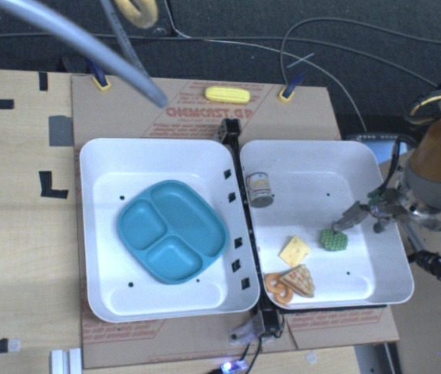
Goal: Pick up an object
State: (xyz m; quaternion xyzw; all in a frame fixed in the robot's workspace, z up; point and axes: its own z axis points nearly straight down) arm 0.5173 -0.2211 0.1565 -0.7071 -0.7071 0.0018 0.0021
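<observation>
The gripper [361,218] hangs low in the right bin [314,158], just right of the green object [333,240]. Fingers look spread, grasping nothing. It is approaching; next it must settle over the object and clench.

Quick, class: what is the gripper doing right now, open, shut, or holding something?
Gripper: cannot be told; it sits just right of the green object in the right bin.

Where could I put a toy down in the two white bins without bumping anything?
Right bin: bare floor at the back, between the can and the far wall. Its front is crowded: green piece, yellow block, pretzel, tool. In the left bin the blue tray leaves just edge strips.
</observation>
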